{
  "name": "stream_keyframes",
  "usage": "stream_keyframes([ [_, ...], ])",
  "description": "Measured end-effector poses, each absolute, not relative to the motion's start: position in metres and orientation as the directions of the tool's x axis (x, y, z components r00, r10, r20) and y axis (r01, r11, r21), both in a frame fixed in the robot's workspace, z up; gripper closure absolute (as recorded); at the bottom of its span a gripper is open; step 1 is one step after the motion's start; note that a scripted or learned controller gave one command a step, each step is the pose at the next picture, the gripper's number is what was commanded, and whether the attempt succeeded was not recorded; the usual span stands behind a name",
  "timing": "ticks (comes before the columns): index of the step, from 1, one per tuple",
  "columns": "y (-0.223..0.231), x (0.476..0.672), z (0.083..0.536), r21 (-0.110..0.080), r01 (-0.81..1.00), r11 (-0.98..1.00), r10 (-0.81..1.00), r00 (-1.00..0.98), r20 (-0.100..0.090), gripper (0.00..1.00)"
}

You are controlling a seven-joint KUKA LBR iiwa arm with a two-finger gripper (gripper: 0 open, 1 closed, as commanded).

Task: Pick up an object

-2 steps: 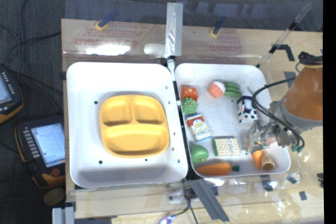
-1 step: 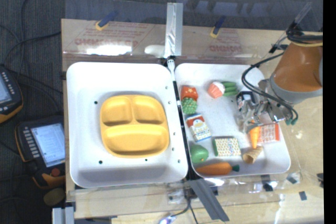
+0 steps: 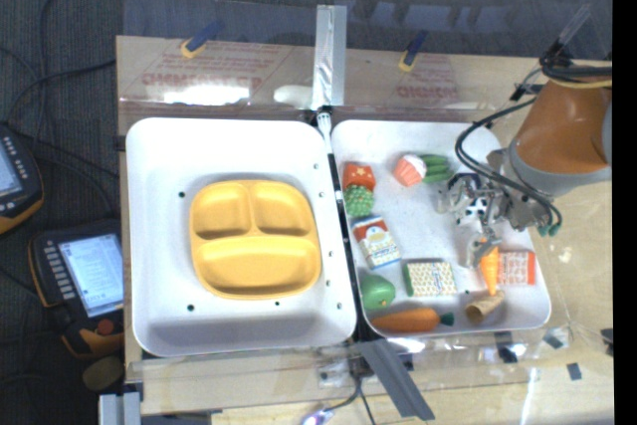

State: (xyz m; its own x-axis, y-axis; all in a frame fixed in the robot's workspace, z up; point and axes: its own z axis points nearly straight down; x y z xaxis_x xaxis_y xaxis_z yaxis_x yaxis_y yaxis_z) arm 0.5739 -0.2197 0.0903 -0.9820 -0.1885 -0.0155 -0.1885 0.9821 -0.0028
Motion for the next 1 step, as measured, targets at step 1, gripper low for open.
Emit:
stream_keyframes([
  [1,-0.2222,0.5188,0.0910,-0.004,-0.050,0.999,-0.050,-0.999,-0.017,0.00],
])
